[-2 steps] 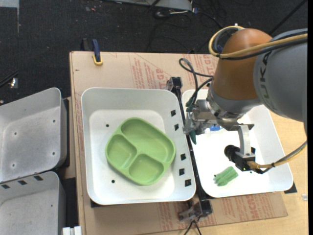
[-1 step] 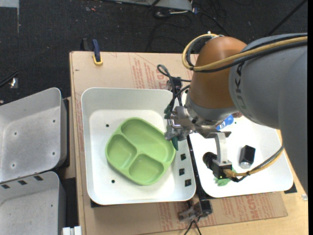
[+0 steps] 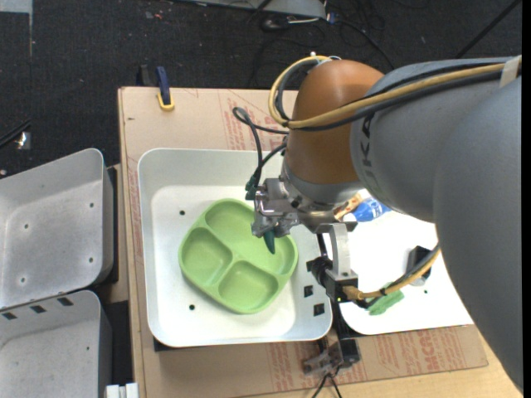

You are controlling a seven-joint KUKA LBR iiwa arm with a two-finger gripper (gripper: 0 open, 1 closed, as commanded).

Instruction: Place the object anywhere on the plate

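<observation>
While reaching in from the right, gripper [image 3: 272, 237] over green plate [image 3: 237, 257], grip state unclear

Plate [image 3: 236, 259] light green, bin [image 3: 162, 222] white — arm [image 3: 431, 139] grey with orange band, bench [image 3: 199, 118] tan cardboard.

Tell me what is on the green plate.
The green plate shows bare compartments; the gripper hangs over its right rim. The arm covers whatever lies past that edge.

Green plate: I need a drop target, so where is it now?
In the camera view, the green plate lies in the left white bin, toward its right side, with the gripper above its right rim.
</observation>
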